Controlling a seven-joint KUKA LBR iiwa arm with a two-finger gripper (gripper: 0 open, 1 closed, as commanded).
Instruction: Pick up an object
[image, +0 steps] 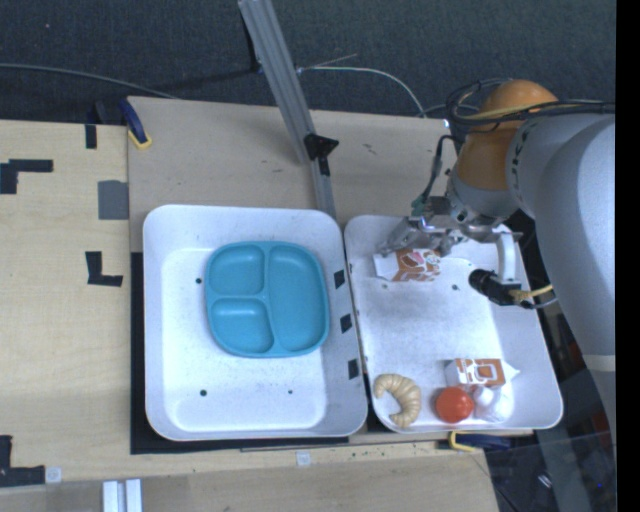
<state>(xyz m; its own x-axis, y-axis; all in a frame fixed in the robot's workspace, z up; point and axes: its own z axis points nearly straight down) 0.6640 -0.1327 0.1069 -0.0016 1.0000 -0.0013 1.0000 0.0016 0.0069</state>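
So the thing I'm going after is the small white-and-orange packet (412, 265) lying flat at the far end of the right bin (520, 345), close to the wall it shares with the left bin (160, 330). The gripper (432, 228) sits right at the packet's far edge, maybe touching it, hard to say from up here. I honestly can't tell how the jaws stand, the wrist hides them, and I see nothing clearly pinched between them, so I'm not calling it a grab.

How I'd play it: the packet looks thin and flat, so the jaws need to come down straddling its short width and get low against the bin floor before closing, otherwise they'll just skate over it. It's also near the bin's far wall, so I'd watch for clipping the rim.

Everything else is well apart at the near end: a croissant (400, 397), a red tomato (454, 404) and another white-orange packet (483, 374). The left bin holds a blue divided plate (267, 299).
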